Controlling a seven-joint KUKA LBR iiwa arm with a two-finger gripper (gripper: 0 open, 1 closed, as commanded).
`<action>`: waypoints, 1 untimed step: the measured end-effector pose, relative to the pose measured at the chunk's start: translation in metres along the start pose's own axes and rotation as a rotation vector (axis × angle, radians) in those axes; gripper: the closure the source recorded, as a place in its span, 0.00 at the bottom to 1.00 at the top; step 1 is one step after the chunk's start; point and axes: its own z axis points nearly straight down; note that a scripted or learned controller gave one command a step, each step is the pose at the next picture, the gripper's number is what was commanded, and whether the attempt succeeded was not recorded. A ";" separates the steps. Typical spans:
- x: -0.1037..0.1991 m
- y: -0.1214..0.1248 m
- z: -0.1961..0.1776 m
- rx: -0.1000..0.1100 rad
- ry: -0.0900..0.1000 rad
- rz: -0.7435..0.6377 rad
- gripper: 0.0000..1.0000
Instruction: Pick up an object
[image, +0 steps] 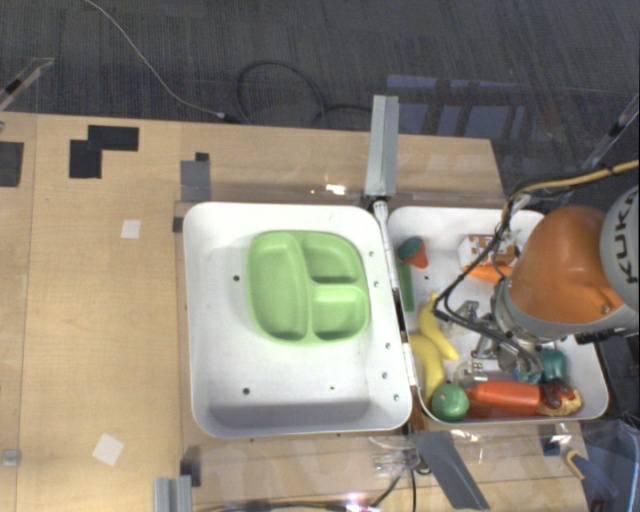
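The right white bin (598, 396) holds the loose objects. A yellow banana (433, 345) lies along its left side, with a green round fruit (450, 401) at its near end. A red sausage-shaped piece (505, 396) rests along the front wall, next to a brown piece (566, 400). A red and green strawberry-like piece (411, 250) sits at the back left, and an orange piece (486, 270) lies near the back. My gripper (493, 352) hangs low in this bin, just above the red piece and right of the banana. The orange wrist band (560, 265) hides much of the bin's right half.
The left white bin (215, 400) holds a green divided plate (305, 285). A metal divider post (380, 150) stands between the bins at the back. A blue piece (553, 365) peeks out under the wrist. Cables (470, 280) loop off the arm over the right bin.
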 end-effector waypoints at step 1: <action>-0.084 -0.018 0.004 -0.001 0.006 -0.073 0.00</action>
